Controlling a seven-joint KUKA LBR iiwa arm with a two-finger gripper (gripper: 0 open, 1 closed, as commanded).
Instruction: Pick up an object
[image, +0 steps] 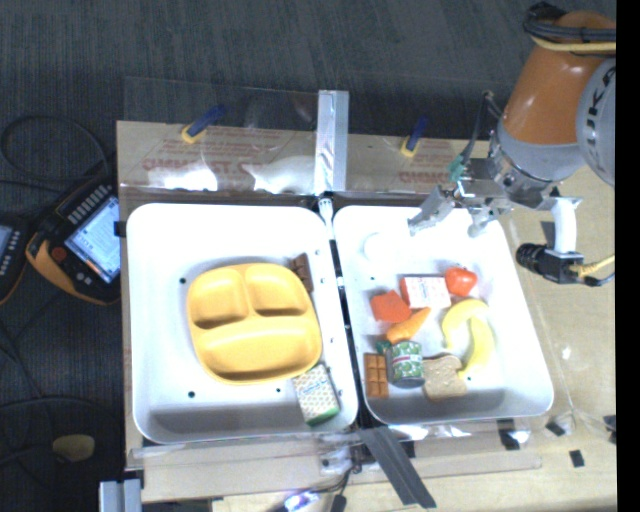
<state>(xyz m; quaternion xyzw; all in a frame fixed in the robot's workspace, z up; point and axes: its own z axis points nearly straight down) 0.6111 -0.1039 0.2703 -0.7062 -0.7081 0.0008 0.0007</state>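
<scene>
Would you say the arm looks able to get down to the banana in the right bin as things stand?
Probably yes. The gripper hangs over the far end of the right bin, and the banana lies uncovered on top near the bin's right wall, beside the tomato and bread.

right bin (520, 330) rear bare, food cluster (430, 335) front

Both bins (150, 300) look like smooth, glossy white plastic. The yellow tray (252, 322) is smooth plastic with a soft sheen. The banana (470, 335) and carrot (408, 325) look like shiny moulded plastic. The counter (590, 330) looks like pale matt wood. The arm's orange band (548, 95) is glossy; the tool (455, 218) looks like dull grey metal.
</scene>
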